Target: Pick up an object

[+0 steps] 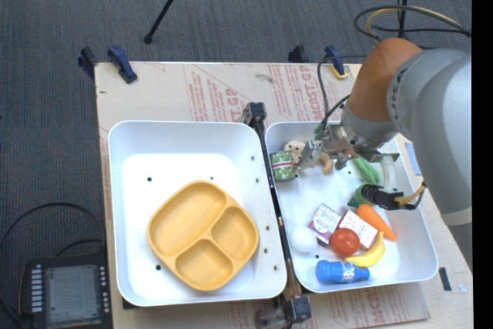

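Observation:
My gripper (320,155) hangs low over the far left part of the right bin (412,262), under the grey wrist with its orange band. Just left of it stand a small green can (283,166) and a beige toy figure (293,147). Something small and beige (330,162) lies right at the gripper's tip; I cannot tell whether it is touched. Nearer the front of this bin lie a carrot (376,220), a red tomato (345,242), a banana (372,253), a blue bottle (341,272), a white egg (303,239) and two small cartons (325,219).
A yellow divided plate (202,234) lies in the left bin (127,142). A green vegetable (367,169) sits under the arm, partly hidden. A black cable (385,198) loops from the wrist over the right bin. Clamps (121,62) grip the cardboard-covered bench's far edge.

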`<state>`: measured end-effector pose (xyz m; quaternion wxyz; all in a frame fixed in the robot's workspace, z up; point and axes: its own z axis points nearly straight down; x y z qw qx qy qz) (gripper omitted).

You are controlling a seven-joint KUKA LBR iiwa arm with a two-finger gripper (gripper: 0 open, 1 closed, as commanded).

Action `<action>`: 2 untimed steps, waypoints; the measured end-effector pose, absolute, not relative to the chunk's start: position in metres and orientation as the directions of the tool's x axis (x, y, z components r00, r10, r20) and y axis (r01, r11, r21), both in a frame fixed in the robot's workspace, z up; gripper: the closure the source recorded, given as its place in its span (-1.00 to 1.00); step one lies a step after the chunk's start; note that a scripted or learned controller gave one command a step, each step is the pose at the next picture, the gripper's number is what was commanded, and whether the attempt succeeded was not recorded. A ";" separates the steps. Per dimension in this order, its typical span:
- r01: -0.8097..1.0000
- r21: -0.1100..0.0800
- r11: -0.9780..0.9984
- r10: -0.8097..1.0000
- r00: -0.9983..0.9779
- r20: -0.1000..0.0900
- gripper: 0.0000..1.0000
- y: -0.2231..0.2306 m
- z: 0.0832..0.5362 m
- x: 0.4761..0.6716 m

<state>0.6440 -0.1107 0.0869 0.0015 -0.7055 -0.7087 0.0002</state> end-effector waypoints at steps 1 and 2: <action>1.000 0.001 0.000 1.000 0.000 -0.008 -1.00 -0.087 0.088 0.644; 1.000 -0.003 0.005 1.000 -0.005 -0.001 1.00 -0.085 0.099 0.645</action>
